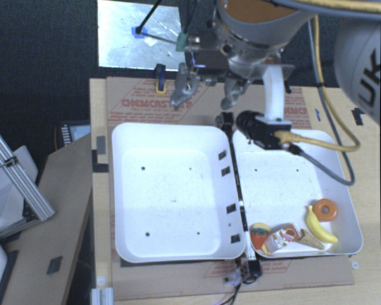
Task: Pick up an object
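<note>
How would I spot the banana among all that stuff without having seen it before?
Start at the right-hand white bin and look to its near right corner, where a few small items lie. The banana is the curved yellow one, just below a round orange ring-shaped piece and right of a red-and-white packet.

Grey arm [357,53], orange band [253,7], metal two-finger hand [205,98], yellow cable [324,142], black lettering

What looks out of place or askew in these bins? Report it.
Nothing is spilled or damaged. The toys, a yellow banana, an orange ring-shaped doughnut, a red-and-white packet and an orange-red fruit, are all crowded into the right white bin's near corner. The gripper hangs beyond both bins.
</note>
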